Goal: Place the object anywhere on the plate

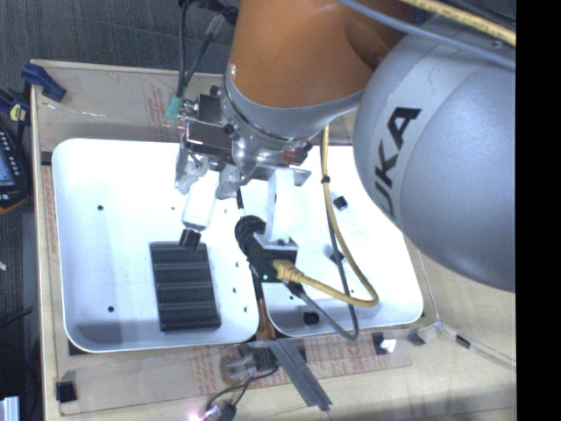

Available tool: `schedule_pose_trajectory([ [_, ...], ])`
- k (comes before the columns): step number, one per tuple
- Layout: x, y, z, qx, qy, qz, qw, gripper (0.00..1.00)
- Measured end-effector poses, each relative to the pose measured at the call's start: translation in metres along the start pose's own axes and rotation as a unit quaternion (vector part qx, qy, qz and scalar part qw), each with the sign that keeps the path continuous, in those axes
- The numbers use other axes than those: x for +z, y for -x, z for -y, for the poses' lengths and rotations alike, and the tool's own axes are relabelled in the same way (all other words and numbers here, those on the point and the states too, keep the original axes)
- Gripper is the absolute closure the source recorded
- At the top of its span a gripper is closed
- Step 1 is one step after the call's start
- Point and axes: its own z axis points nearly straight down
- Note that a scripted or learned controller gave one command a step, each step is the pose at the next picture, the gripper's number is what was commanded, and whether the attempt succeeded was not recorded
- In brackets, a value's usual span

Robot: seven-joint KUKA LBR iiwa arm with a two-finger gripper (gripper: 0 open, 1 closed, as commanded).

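A dark ribbed block (184,286) lies in the left bin (74,235), long axis running toward the camera. The gripper (235,226) hovers just past its far end, fingers (195,222) apart, holding nothing.

Bright, even light falls from overhead, and the left white bin (96,235) glares almost to blank, its rim detail washed out. The black ridged plate (184,286) throws a soft shadow at its foot. The arm (421,121) looms close and slightly soft; the surrounding floor stays dim.
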Motion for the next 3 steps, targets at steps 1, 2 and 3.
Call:
schedule_pose_trajectory([
  [1, 0.147, -0.037, 0.009, 0.089, -0.003, 0.003, 0.9960, 1.00],
  [2, 0.082, 0.002, -0.001, 0.134, 0.000, 0.001, 0.9910, 1.00],
  [3, 0.140, -0.027, -0.093, 0.108, -0.002, 0.003, 0.9942, 1.00],
])
